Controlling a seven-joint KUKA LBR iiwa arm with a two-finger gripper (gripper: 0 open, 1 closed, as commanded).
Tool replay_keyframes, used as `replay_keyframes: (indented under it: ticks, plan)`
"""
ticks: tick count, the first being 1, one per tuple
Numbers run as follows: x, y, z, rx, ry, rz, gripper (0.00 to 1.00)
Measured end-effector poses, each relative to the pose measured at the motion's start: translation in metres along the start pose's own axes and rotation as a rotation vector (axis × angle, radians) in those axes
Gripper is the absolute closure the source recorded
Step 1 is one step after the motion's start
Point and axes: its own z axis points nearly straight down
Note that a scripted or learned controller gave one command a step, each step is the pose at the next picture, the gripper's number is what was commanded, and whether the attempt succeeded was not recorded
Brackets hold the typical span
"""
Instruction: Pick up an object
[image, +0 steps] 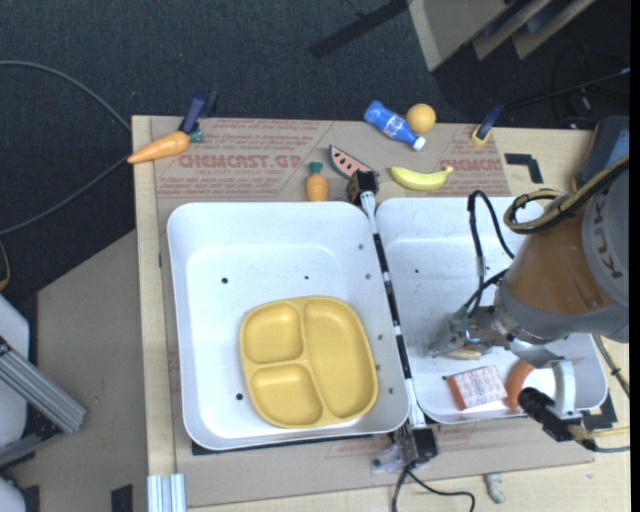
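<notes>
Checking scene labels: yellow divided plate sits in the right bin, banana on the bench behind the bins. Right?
Not quite. The camera view shows the yellow divided plate in the left bin, not the right bin. The banana does lie on the bench behind the bins.

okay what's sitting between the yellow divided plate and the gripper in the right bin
In the camera view, between the yellow plate and the gripper run the two bins' adjoining rims, then bare white floor of the right bin.
</notes>
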Motion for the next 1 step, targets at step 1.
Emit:
replay_keyframes:
  ticks: [1]
  plan:
    - [0.0465, 0.0119, -0.0911, -0.001, 0.001, -0.003, 1.00]
